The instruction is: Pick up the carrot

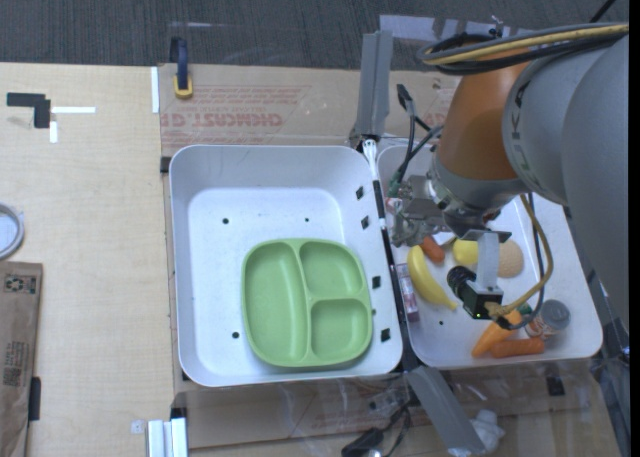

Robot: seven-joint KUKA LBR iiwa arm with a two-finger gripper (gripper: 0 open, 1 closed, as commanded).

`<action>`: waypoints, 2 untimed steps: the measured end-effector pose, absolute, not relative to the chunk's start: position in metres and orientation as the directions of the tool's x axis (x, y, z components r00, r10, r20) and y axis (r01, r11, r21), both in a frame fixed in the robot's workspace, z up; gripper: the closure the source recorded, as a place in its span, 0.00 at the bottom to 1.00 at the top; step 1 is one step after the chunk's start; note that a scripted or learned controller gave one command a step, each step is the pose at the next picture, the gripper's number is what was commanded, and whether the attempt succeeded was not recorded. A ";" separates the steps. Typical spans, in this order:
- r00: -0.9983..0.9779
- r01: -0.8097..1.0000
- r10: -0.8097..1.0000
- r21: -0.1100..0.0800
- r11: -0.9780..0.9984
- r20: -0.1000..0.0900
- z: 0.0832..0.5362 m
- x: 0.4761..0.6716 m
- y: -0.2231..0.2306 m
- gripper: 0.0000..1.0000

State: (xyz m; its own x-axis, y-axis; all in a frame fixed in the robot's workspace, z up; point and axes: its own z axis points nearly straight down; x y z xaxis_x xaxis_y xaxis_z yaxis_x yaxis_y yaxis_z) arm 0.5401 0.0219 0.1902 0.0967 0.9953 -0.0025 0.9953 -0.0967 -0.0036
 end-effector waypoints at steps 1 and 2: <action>0.551 0.834 0.834 -0.003 -0.551 -0.005 0.190 0.551 -0.048 1.00; 0.241 0.971 0.971 -0.005 -0.241 -0.002 0.190 0.505 -0.048 1.00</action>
State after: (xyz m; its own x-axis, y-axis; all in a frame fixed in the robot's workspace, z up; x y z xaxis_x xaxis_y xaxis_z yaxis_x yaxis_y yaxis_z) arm 0.5053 -0.0480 0.1903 0.2408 0.9706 -0.0019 0.9705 -0.2408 -0.0050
